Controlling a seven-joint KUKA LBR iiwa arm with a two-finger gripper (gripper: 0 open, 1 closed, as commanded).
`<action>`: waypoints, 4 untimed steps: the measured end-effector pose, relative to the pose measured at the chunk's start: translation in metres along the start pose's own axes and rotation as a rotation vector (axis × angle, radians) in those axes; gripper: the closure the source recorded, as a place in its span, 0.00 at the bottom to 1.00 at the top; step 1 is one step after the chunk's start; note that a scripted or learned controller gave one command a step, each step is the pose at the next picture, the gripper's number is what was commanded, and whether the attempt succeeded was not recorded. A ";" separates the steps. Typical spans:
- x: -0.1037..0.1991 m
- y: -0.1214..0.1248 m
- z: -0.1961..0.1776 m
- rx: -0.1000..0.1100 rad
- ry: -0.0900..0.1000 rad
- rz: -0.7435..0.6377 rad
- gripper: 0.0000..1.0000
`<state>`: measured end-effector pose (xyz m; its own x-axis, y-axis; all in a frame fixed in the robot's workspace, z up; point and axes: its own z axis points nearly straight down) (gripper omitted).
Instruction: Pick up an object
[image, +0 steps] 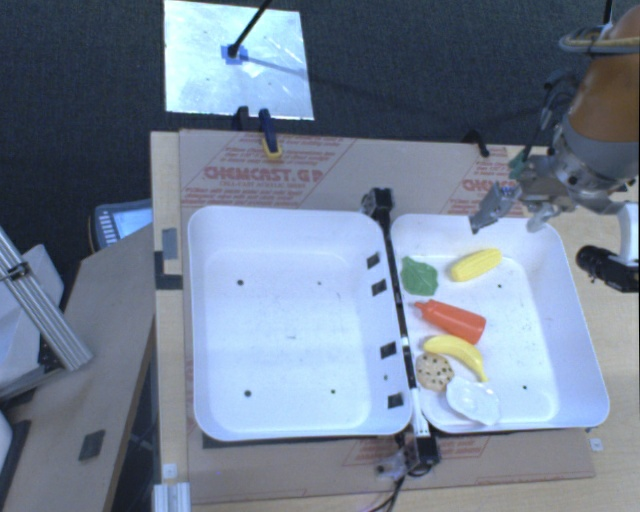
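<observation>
With the two-finger gripper (517, 211) spread and empty above the right white bin's (575, 300) far rim, lowering squarely astride the yellow plastic corn cob (474, 264) looks the surest grasp.

The grey KUKA arm (600, 110) reaches in from the upper right, its orange band sitting above the wrist. The two-finger gripper (518, 213) hangs below, tilted toward the left. Its two fingers (490, 212) stand spread apart, pointing down, with nothing between them.
</observation>
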<state>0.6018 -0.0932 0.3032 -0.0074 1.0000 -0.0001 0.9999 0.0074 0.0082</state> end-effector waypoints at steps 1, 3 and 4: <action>-0.002 0.001 -0.006 0.001 -0.001 -0.002 1.00; 0.072 -0.029 -0.055 -0.013 0.001 -0.004 1.00; 0.064 -0.078 0.086 0.018 0.001 0.008 1.00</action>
<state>0.5235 -0.0295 0.2168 0.0003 1.0000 0.0011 1.0000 -0.0003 -0.0097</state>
